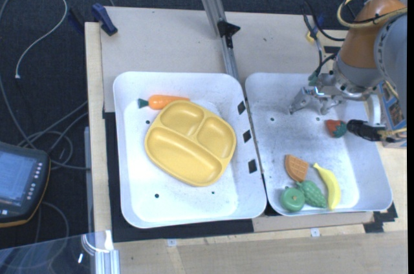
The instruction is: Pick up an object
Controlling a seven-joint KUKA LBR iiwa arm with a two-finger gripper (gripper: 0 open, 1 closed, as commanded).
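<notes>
In the right bin (362,201), the pincer (315,98) is hanging over the upper floor, at about twelve o'clock in that bin, its fingers spreading apart with nothing between them. The nearest pickable thing, a small orange-and-green piece (336,128), is lying just beside it toward four o'clock, while the banana (328,184), its long axis running from eleven to five o'clock, is sitting well apart toward six o'clock with the green toys (304,196) and an orange wedge (297,167). The left bin (129,201) is carrying a yellow tray (190,143) and a carrot (165,101).

I see 2 white bins (129,137); beside the yellow tray (189,142), an orange carrot (165,101). Farther off: yellow banana (330,185), green apple (293,199).
</notes>
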